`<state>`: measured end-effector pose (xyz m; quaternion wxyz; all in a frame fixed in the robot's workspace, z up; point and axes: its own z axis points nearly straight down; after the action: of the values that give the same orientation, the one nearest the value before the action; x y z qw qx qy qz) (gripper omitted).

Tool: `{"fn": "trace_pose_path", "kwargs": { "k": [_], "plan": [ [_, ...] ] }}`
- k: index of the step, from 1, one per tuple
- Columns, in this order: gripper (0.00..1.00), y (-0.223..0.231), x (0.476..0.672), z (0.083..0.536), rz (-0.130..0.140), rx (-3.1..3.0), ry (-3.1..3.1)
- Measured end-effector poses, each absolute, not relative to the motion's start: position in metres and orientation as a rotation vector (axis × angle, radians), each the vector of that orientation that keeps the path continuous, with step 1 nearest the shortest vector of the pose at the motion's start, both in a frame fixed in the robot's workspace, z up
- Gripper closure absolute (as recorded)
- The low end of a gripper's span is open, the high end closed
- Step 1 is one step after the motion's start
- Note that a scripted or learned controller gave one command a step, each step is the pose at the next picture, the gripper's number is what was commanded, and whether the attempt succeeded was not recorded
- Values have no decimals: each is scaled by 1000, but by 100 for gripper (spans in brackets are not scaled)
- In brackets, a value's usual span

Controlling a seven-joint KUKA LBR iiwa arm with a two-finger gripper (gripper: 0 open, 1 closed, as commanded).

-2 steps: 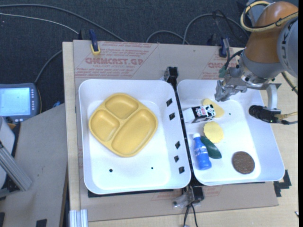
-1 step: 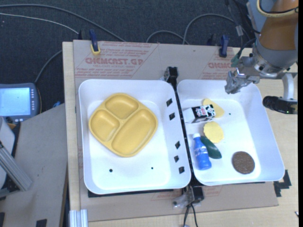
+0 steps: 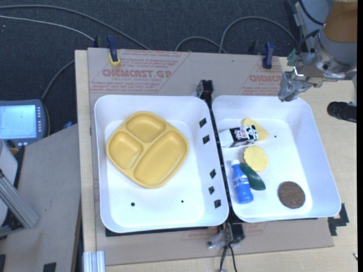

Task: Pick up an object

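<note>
Presently, left bin (image 3: 108,152) holds a yellow tray (image 3: 147,149). Right bin (image 3: 320,152) holds a carton (image 3: 243,134), bottle (image 3: 241,183) and brown disc (image 3: 291,194). My gripper (image 3: 288,89) hangs above its far rim, carrying nothing; finger spread unreadable.

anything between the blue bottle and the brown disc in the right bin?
Yes: in the camera view a dark green piece lies between the blue bottle and the brown disc, touching the bottle; bare bin floor beyond it.
</note>
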<state>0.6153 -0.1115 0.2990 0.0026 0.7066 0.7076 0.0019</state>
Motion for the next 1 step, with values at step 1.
{"fn": "trace_pose_path", "kwargs": {
  "k": [1],
  "plan": [
    [100,-54,618,296,1,2215,2231]
  ]
}}
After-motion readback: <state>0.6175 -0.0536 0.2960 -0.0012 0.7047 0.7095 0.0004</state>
